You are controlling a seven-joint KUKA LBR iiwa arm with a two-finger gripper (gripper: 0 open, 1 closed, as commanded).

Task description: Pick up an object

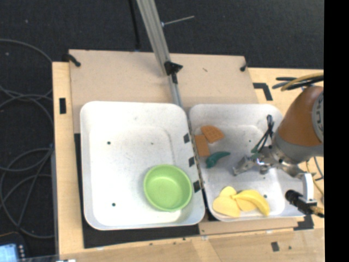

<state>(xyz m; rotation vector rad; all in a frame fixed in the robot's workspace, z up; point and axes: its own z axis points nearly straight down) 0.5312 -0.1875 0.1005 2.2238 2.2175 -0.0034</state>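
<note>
Arm in over the right bin, nothing visibly caught in the claw.

Worktop (136, 78) carrying two white bins side by side. Left bin (120, 141) holding a green bowl (168, 187) upright near its near right corner. Right bin (232, 119) taking the grey arm (302, 127) from the right. Claw (244, 167) low in the middle of that bin; spread or pressed together, cannot tell. Yellow banana bunch (242, 202) against the near wall, apart from the claw. Orange piece (209, 136) near the bin's left wall. Small teal piece (216, 158) just below it, a little left of the claw.
</note>
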